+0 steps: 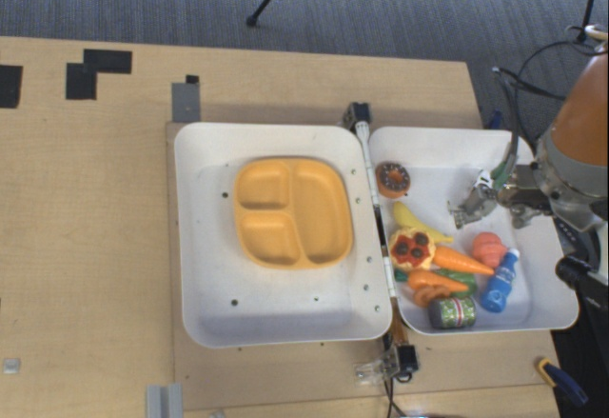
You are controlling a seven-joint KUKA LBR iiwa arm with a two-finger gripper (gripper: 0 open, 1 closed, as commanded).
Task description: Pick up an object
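The right bin (pixel 447 164) holds a pile of toy food near its front: a round brown donut-like piece (pixel 392 179), a yellow banana (pixel 415 220), a red and yellow piece (pixel 411 249), an orange carrot (pixel 461 261), a red tomato (pixel 489 246), a blue bottle (pixel 499 282) and a green can (pixel 451 312). My gripper (pixel 470 205) hangs over the right half of this bin, just above and left of the tomato. Nothing shows between its fingers. The orange-banded arm (pixel 580 126) comes in from the right.
The left bin (pixel 205 245) carries a yellow divided tray (pixel 290 212). A metal clamp (pixel 360 116) sits at the far end of the divider between the bins. Black cables (pixel 528 83) loop behind the right bin. Bare wooden bench lies to the left.
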